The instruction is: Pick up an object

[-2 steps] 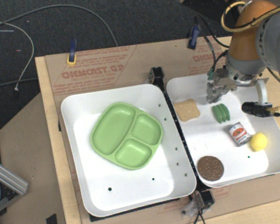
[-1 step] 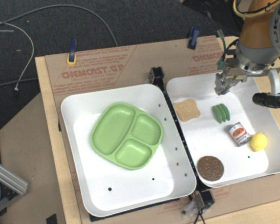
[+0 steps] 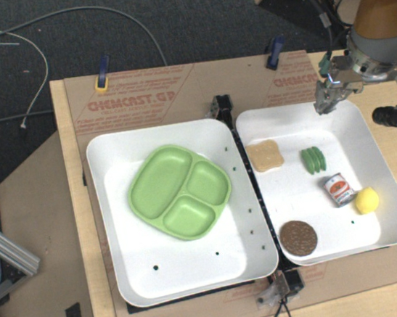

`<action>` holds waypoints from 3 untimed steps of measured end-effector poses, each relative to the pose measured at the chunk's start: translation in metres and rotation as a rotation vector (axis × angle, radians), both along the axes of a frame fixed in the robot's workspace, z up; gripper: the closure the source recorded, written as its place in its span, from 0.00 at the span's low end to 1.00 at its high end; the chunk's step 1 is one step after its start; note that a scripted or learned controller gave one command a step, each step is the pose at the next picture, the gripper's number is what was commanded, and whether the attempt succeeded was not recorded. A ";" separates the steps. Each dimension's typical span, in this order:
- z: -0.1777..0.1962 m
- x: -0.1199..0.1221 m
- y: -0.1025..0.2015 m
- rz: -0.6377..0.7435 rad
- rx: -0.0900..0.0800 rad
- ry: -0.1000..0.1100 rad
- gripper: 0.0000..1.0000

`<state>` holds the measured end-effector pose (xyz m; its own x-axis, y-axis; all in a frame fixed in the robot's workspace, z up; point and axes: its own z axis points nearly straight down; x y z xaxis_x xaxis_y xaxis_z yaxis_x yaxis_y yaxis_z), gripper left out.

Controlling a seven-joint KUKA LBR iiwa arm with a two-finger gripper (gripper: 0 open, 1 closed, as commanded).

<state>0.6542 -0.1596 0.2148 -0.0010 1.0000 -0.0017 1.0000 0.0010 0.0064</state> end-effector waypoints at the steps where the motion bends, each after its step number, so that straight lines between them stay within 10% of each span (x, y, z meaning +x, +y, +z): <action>1: 0.037 0.001 0.000 0.000 0.000 0.001 1.00; 3: 0.031 -0.036 0.087 0.003 0.004 0.010 1.00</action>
